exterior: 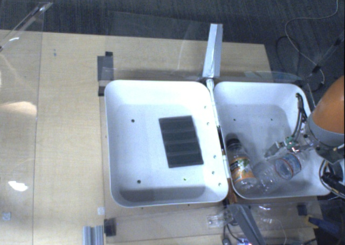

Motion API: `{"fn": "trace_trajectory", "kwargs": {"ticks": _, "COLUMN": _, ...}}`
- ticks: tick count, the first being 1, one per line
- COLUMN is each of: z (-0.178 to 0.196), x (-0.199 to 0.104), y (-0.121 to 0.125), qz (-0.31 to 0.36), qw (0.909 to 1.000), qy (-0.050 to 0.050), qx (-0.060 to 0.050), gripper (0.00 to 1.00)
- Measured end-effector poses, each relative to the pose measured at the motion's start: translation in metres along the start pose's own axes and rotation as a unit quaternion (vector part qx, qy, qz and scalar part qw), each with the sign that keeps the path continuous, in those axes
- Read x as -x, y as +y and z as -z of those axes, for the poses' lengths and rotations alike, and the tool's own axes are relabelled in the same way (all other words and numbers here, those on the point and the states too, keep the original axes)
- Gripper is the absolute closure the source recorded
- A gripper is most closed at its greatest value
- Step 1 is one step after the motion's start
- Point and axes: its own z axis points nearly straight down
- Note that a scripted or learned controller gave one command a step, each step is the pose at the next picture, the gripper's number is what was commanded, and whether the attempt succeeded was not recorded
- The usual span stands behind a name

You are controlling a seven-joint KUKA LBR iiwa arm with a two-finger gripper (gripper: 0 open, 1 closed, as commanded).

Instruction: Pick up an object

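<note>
The right bin (253, 104) holds a small bottle with a black cap and orange label (239, 162) lying near its left wall. Beside it lies a clear plastic bottle (272, 171) close to the front wall. My gripper (288, 144) reaches in from the right, low over the right end of the clear bottle. Nothing shows as lifted off the bin floor. The left bin (124, 109) holds a flat dark ridged block (180, 141) near its middle.
The arm's orange band (330, 109) hangs over the right bin's right wall. A grey upright bar (212, 55) stands behind the gap between the bins. Cables and clear packaging (242, 222) lie at the bench's front edge.
</note>
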Motion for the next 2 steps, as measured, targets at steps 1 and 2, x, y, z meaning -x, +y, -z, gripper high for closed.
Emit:
{"fn": "trace_trajectory", "kwargs": {"ticks": 1, "z": 0.057, "x": -0.005, "y": -0.021, "qz": -0.010, "qw": 0.9999, "qy": 0.001, "qx": -0.002, "gripper": 0.00}}
{"fn": "trace_trajectory", "kwargs": {"ticks": 2, "z": 0.000, "x": -0.005, "y": -0.019, "qz": -0.006, "qw": 1.0000, "qy": -0.001, "qx": 0.001, "gripper": 0.00}}
